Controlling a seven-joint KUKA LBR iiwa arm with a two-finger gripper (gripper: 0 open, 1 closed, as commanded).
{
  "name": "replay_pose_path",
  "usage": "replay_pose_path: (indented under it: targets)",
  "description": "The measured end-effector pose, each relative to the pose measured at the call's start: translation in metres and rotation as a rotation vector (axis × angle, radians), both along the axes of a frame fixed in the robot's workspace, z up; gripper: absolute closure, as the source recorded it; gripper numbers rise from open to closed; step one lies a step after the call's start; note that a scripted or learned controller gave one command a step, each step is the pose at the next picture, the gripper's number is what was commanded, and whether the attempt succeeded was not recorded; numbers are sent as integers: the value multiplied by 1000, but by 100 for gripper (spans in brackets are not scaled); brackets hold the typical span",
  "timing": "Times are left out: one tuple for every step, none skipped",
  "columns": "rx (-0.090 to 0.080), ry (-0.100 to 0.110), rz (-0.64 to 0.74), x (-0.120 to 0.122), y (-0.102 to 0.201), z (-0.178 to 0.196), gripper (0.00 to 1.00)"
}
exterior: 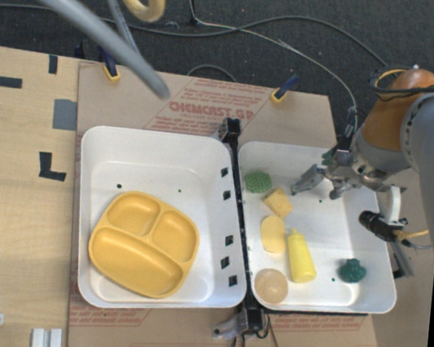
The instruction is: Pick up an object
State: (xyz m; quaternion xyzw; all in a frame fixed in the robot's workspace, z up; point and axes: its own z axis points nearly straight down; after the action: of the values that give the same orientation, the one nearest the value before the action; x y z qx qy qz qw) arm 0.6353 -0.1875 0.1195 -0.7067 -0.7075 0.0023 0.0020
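The gripper is seen hanging over the right bin near its far edge, fingers spread, nothing pinched between them. A green ball and a yellow block are found just left of it. A yellow bottle is placed mid-bin. A yellow divided plate is held by the left bin.
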Motion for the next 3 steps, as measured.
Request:
replay_pose_path:
  targets:
    - [-1, -5, 1, 2, 1, 13, 100]
    - [0, -9, 0, 3, 1, 58, 100]
    - [-1, -10, 0, 5, 1, 99, 100]
